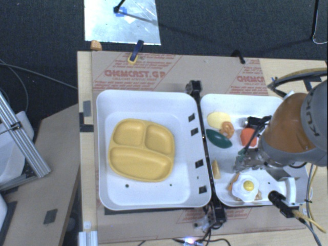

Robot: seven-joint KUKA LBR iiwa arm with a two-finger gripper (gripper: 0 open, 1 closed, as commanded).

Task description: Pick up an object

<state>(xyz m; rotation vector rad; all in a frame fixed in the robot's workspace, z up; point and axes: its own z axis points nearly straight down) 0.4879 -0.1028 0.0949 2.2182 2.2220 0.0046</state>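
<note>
The left bin held a yellow divided tray. The right bin, centre-right, held a fried egg, green item and yellow item. The gripper hovered there; its opening could not be determined. Cardboard read "CHEMCAST".

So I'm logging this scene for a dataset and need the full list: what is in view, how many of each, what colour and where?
bin: 2, white, side by side on the bench
divided plate: 1, yellow, in the left bin
lemon: 1, yellow, far part of the right bin
green piece: 1, dark green, just in front of the lemon
orange piece: 1, orange-red, right bin, beside the arm
fried egg: 1, white with yellow yolk, near edge of the right bin
small stick: 1, pale yellow, by the right bin's left wall
silver sheet: 1, on the dark floor beyond the bench
arm: 1, grey with orange band, over the right bin
gripper: 1, dark, above the fried egg
</note>
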